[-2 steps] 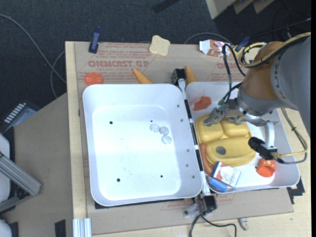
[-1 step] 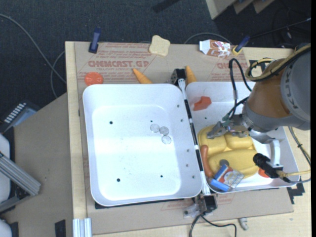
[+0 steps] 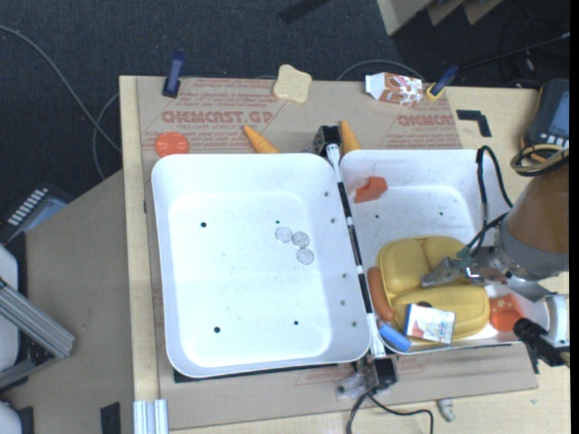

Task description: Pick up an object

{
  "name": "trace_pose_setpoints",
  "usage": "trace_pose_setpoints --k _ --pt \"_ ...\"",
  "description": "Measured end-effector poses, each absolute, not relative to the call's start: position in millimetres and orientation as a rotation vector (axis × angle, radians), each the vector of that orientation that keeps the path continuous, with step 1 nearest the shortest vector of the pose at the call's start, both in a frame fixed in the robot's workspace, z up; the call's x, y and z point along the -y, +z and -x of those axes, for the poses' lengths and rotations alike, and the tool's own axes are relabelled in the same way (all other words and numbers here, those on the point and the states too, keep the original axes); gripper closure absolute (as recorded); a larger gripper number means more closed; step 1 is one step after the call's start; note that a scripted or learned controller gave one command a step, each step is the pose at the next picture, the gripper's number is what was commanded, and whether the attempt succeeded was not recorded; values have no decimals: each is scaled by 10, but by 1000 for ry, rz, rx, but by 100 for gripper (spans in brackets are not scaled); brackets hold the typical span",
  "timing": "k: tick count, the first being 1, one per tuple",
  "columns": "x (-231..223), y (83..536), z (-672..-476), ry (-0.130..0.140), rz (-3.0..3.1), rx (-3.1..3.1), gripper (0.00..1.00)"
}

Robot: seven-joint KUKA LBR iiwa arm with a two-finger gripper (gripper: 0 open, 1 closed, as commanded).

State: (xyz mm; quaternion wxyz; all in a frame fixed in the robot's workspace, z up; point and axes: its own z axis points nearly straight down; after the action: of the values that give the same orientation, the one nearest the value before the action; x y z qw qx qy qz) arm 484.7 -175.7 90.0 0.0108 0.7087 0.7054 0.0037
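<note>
The gripper (image 3: 450, 270), its state impossible to tell, sits low over the yellow toy (image 3: 425, 283) in the right bin (image 3: 412, 165).

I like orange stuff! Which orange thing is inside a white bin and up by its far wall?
The small orange block in the right bin. The two carrot-like pieces and the orange disc lie outside on the cardboard.

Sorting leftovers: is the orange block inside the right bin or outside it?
Inside: the orange block lies on the right bin floor, near its back left corner.
</note>
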Motion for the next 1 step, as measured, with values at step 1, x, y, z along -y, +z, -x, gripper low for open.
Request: trace_pose_setpoints --k 1 --pt "1235 1255 -5649 3 -2219 -2223 0"
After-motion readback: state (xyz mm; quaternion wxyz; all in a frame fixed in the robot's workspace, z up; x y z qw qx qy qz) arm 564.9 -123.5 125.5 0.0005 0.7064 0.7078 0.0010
